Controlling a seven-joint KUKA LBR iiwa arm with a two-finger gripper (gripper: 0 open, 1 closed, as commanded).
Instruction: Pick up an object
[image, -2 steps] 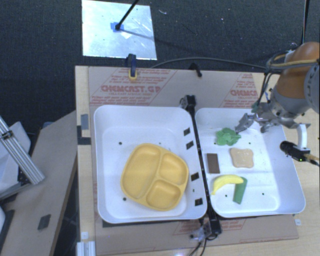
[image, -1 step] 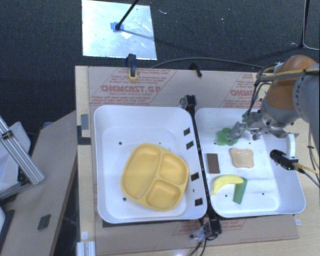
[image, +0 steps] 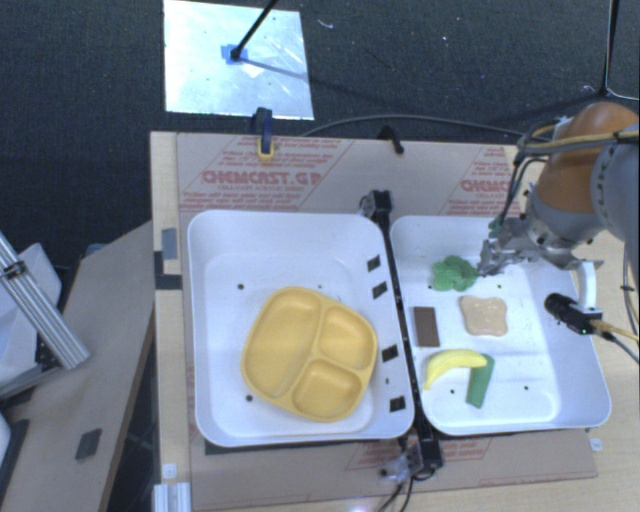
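The gripper (image: 492, 256) hangs low in the right bin (image: 575, 405), just beside the green broccoli-like toy (image: 454, 273) — its tip at the toy's right edge; its grasping state I cannot tell.

Robot arm (image: 585, 170), entering at right: rounded orange band above a grey wrist housing; thin yellow and black cables looping over the orange section; metallic grey gripper (image: 492, 257) of slim angular parts at the wrist's end; a small black cylindrical module on a white bracket beneath the wrist.
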